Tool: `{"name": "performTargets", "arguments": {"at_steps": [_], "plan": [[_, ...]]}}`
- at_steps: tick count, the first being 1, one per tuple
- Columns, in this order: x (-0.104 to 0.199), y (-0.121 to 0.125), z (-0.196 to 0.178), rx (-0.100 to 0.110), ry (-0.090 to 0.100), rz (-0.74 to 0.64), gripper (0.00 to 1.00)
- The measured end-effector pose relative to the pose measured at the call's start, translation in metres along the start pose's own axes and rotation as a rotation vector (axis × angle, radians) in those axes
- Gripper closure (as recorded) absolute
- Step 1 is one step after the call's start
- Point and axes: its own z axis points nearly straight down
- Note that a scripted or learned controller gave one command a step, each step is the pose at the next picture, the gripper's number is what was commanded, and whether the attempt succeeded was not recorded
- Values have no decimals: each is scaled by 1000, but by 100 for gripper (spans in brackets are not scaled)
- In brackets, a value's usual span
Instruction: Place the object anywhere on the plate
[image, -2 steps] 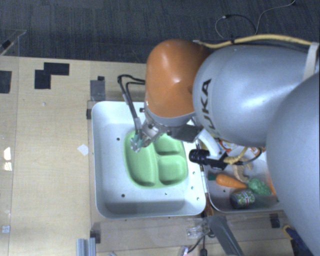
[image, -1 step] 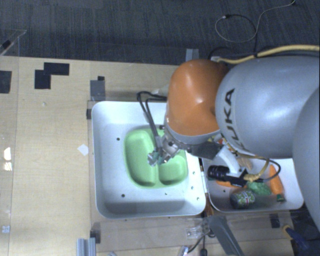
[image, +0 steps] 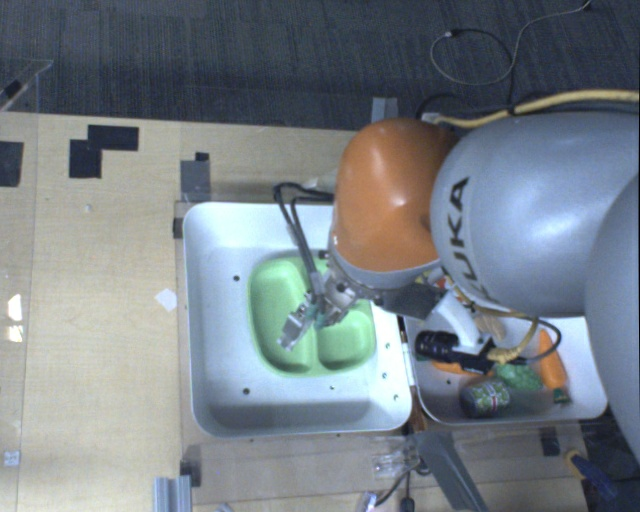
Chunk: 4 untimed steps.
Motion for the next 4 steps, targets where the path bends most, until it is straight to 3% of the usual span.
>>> {"name": "performTargets", "arguments": {"at_steps": [1, 2, 3, 4], "plan": [[0, 0, 0, 0, 0, 0, 0], [-44, -53, -7, -2, -1, -101, 0], [-75, -85, 51, -2, 0, -163, 0], [-75, -85, 51, -2, 0, -163, 0]]}}
